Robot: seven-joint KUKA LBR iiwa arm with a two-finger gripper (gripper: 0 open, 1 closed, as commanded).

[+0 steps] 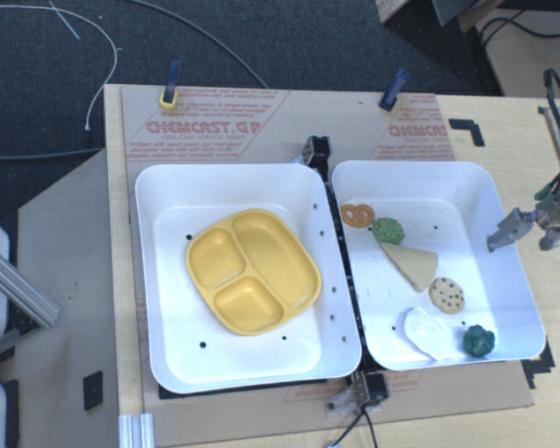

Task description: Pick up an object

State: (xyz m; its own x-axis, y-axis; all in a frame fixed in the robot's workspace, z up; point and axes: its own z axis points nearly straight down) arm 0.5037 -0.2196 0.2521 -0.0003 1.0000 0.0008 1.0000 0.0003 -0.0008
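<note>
The right bin [448, 180] holds several small items: a brown pretzel [357, 216], a light green broccoli piece [387, 231], a pale cheese wedge [413, 266], a speckled cookie [446, 295], a white flat piece [425, 332] and a dark green broccoli [479, 342]. My gripper [526, 235] hangs over the right rim of that bin, open, with nothing between its fingers. It is well to the right of the cheese wedge and above the cookie in the view.
The left bin [168, 194] carries a yellow three-compartment plate [252, 271]. Blue clamps [172, 84] [393, 90] hold the cardboard base at the far edge. A black bracket [316, 149] sits between the bins.
</note>
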